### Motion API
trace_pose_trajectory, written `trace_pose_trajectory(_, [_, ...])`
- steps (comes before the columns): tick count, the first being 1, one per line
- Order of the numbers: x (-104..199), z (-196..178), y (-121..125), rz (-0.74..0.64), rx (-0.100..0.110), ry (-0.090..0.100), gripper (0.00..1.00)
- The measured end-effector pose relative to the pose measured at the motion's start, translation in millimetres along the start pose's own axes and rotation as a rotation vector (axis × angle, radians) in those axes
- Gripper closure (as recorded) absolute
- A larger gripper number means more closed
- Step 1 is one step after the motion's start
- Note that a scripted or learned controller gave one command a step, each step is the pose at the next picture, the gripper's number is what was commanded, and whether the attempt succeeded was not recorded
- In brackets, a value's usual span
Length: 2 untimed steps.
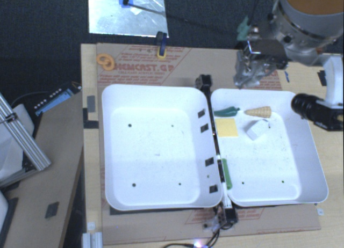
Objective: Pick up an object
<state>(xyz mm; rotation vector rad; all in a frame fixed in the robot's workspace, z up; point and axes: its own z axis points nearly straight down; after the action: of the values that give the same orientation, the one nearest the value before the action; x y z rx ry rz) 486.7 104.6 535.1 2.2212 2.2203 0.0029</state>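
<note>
A: Item one, right bin (301, 188)?
B: Cone (259, 112), tan, lying flat near the far wall; long axis runs left-right, tip pointing left.
A: Neighbours?
B: Green piece (227, 111) just left of the tip; yellow square (226, 128) nearer and to the left; white block (258, 130) just in front of the cone. Green strip (226, 173) along the bin's left wall.
A: Left bin (115, 102)?
B: White, beside the right bin on the worktop (48, 150).
A: Gripper (252, 75)?
B: Beyond the right bin's far edge, apart from all items. Whether the jaws are open or closed cannot be told; nothing visibly held.
</note>
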Motion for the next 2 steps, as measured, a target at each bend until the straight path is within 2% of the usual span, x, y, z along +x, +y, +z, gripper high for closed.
trace_pose_trajectory(2, [-43.9,-0.1,0.1,0.001,-0.001,0.0,1.0])
